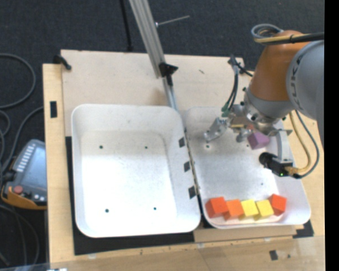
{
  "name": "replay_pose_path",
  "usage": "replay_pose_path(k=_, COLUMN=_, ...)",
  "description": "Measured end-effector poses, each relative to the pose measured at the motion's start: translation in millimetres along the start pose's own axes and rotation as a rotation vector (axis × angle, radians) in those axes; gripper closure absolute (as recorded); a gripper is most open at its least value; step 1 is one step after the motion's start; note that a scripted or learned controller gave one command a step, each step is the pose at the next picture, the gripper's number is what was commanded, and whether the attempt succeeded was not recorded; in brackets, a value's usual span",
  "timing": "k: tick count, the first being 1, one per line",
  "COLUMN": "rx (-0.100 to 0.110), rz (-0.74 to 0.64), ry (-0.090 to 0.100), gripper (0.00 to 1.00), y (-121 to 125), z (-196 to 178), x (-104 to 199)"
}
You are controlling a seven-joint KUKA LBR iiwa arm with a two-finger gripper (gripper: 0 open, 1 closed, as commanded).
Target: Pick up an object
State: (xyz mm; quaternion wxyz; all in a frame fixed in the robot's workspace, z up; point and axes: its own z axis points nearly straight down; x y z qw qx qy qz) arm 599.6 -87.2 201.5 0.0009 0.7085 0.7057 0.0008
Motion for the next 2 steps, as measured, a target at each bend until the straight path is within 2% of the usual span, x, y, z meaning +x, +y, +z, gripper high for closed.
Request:
replay_pose_path(k=1, rx=0.003, rz=-0.004, ry=-0.003, gripper=0.0, y=64.7, z=108.9, x=-55.9)
replay_pose_path(k=2, rx=-0.001, rz=-0.005, ry=0.017, gripper=0.0, y=54.9, z=102.3, x=-121.2)
